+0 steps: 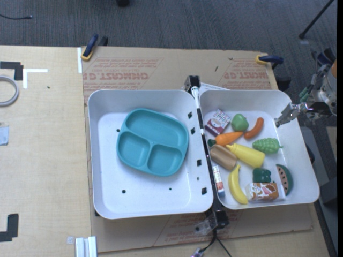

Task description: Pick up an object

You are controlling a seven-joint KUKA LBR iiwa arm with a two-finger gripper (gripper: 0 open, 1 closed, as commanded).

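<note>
The right bin holds several toy foods: a green pepper, a red sausage, a carrot, a bumpy green piece, a yellow bottle, a brown bun, a banana, a watermelon slice, a small carton and a snack packet. My gripper hangs over the bin's upper right rim, right of the sausage and apart from every toy. Nothing is seen in it.
In the left bin lies a teal divided plate. A divider with clips joins the two bins. Cardboard lies under both, with clamps at its far corners. The arm comes in from the right.
</note>
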